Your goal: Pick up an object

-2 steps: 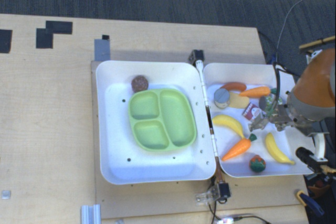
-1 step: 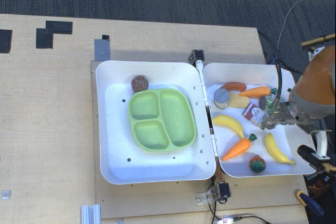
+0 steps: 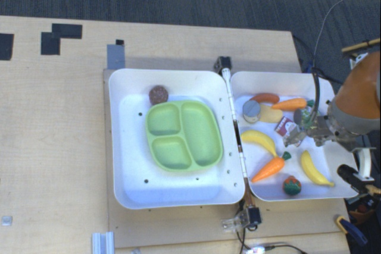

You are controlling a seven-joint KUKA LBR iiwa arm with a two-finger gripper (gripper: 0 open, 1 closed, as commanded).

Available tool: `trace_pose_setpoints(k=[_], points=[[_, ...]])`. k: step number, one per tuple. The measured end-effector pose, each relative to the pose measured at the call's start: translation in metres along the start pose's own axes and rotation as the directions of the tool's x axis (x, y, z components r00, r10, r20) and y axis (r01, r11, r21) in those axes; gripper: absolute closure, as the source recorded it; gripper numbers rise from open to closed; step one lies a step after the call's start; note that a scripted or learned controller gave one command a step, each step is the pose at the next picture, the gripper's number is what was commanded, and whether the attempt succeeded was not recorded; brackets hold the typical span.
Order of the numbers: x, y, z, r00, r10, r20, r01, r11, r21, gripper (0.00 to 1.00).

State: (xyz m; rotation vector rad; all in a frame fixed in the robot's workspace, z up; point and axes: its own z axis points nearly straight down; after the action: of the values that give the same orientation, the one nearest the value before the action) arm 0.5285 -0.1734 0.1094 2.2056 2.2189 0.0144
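The gripper (image 3: 296, 135) hangs low in the right bin (image 3: 333, 192), over a small red packet (image 3: 284, 126) between two bananas (image 3: 261, 140), (image 3: 314, 168). Whether its fingers are spread or pressed together, I cannot tell. Carrots (image 3: 268, 169), (image 3: 291, 104) lie close by. Left bin (image 3: 128, 190): a green divided plate (image 3: 183, 135) and a brown ball (image 3: 158, 93).

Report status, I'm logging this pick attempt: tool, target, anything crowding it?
Tool low over right bin, grip state unclear. Nearest: red packet, banana. Carrots, second banana crowd close. Green tray in left bin.
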Motion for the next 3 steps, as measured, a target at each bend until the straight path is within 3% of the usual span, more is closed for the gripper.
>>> trace_pose_setpoints(k=[1,2,3], points=[[0.001,0.002,-0.011,1.000,-0.002,0.000,0.002,1.000,-0.004,1.00],[0.001,0.002,-0.011,1.000,-0.002,0.000,0.002,1.000,-0.003,0.00],[0.020,-0.039,0.021,1.000,0.005,0.001,-0.005,1.000,0.005,0.00]])
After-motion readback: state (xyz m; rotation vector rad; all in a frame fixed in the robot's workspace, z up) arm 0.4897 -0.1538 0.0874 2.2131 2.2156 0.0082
